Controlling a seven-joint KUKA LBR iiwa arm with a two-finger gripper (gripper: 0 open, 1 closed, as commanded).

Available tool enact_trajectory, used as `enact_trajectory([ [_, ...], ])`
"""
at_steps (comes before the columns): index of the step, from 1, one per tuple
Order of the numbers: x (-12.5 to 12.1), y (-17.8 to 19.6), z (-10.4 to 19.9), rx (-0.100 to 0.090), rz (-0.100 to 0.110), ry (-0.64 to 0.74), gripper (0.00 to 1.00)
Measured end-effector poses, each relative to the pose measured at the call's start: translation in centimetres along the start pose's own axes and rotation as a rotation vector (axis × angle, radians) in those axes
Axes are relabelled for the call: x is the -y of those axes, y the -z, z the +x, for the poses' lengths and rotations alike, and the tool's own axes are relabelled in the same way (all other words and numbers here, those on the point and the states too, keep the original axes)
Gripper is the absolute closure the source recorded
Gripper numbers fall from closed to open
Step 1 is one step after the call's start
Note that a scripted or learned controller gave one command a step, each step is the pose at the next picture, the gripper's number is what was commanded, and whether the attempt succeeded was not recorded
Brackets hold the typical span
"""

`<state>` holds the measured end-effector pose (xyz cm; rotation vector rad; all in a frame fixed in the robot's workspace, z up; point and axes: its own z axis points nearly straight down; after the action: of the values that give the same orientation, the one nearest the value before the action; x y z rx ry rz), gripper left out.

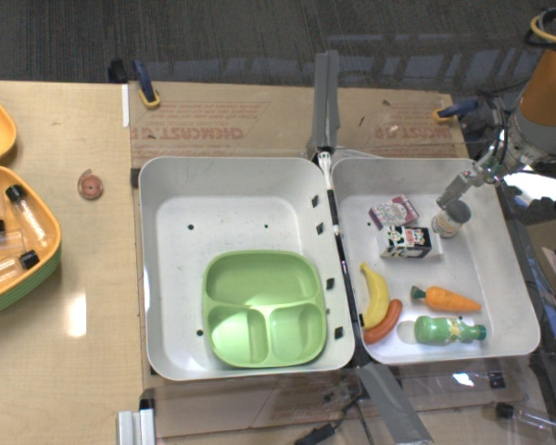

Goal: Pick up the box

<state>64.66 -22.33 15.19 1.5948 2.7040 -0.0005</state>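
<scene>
The box (407,241) is small, white with black cow patches, and lies in the middle of the right bin (510,276). My gripper (451,219) hangs low over the same bin, just to the right of the box and slightly behind it, a small gap apart. Nothing shows in its grasp. The grey arm with its orange band (543,95) comes in from the upper right.
A pink packet (393,212) lies just behind the box. A banana (377,293), a red item (383,325), a carrot (445,298) and a green bottle (445,330) fill the bin's front. The left bin (167,248) holds a green divided plate (264,309).
</scene>
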Motion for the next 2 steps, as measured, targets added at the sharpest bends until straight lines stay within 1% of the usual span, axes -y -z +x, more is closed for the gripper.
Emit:
enact_trajectory([
  [1,-2.2,-6.0,1.3,-0.001,0.002,-0.542,0.00],
  [2,-1.3,2.5,-0.2,0.001,0.001,-0.382,0.00],
])
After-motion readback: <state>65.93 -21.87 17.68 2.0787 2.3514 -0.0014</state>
